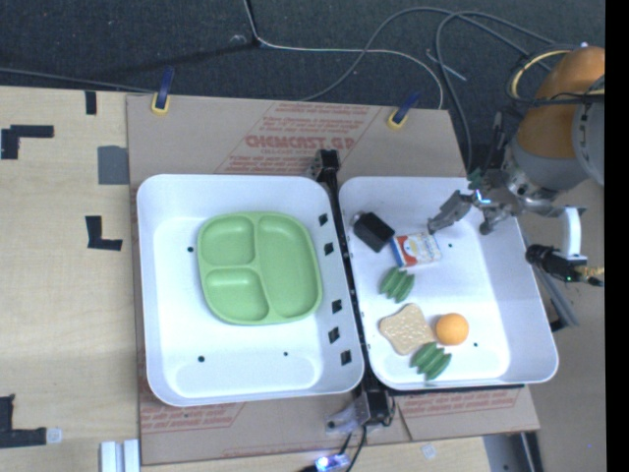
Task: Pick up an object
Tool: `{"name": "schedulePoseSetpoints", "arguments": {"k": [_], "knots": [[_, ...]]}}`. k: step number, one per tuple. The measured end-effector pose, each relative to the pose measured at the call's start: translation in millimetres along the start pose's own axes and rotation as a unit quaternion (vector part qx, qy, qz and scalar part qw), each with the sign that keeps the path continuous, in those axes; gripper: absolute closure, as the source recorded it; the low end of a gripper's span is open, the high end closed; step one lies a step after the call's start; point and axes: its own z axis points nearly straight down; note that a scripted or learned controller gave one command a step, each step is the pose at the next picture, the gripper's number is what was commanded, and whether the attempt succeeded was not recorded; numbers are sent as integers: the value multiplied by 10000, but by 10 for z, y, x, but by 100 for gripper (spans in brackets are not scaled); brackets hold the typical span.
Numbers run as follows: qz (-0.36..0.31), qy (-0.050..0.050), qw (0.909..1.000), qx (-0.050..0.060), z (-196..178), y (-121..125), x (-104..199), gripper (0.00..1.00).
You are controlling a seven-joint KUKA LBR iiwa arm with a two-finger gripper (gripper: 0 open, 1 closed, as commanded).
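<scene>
arm: enters from right, orange band above wrist | gripper [462, 209]: angled down-left, tip low

The gripper [454, 210] hangs over the far part of the right bin [511, 293], just right of a small carton [417, 250]. Nearer lie a black block [372, 231], green pods [397, 284], toast [405, 328] and an orange [451, 329]. The left bin [167, 293] holds a green divided plate [259, 267].

Quick count: 2 white bins [157, 293], side by side. Left one has 1 green divided plate [260, 266]. Right one has 2 green veg pcs [397, 284], 1 orange [452, 329], 1 toast slice [405, 328], 1 black block [372, 231], 1 small carton [418, 250].
</scene>
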Motion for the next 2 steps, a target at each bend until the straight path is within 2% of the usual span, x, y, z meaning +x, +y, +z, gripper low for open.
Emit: {"name": "schedulePoseSetpoints", "arguments": {"k": [2], "knots": [[4,-5,10000,-48,797,28,25,0]]}}
